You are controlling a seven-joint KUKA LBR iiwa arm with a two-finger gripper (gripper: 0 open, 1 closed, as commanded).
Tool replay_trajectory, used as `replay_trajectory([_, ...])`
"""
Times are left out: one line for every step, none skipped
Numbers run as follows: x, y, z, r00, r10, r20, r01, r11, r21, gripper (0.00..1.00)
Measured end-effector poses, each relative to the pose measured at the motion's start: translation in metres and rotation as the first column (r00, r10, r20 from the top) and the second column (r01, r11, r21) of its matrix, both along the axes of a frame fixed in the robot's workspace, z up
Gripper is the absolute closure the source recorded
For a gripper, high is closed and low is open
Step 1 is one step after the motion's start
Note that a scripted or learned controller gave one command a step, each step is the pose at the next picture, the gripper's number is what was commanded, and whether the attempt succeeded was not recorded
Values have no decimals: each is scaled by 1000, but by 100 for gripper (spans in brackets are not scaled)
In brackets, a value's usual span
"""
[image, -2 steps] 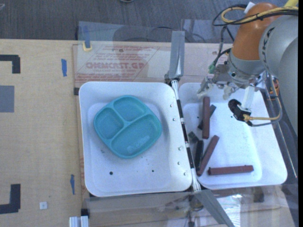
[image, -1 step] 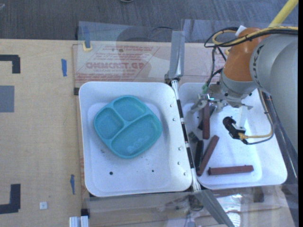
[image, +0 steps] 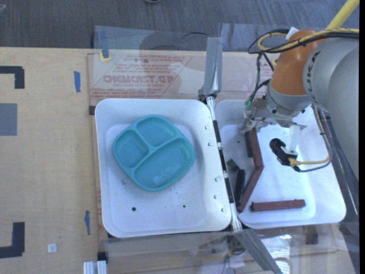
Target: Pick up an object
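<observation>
My gripper [image: 251, 129] is lowered into the upper left part of the right bin [image: 325, 210], below the orange wrist band. Its tip sits right at the top end of a brown bent stick [image: 258, 164], which runs down the bin's left side; whether they touch I cannot tell. A straight brown bar [image: 278, 205] lies flat near the bin's front. Two small black pieces [image: 236, 174] lie beside the left wall. A teal divided plate [image: 153, 151] rests in the left bin [image: 114, 210].
A metal divider [image: 213, 73] rises between the two bins at the back. The grey arm covers the right bin's upper right corner. A wooden bench top [image: 45, 170] stretches to the left of the bins.
</observation>
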State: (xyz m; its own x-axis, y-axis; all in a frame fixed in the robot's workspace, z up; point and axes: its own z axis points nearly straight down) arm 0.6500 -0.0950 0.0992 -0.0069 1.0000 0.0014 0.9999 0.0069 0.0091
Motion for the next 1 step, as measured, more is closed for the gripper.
replay_trajectory([17,54,86,977,213,-8,-213,977,-3,100])
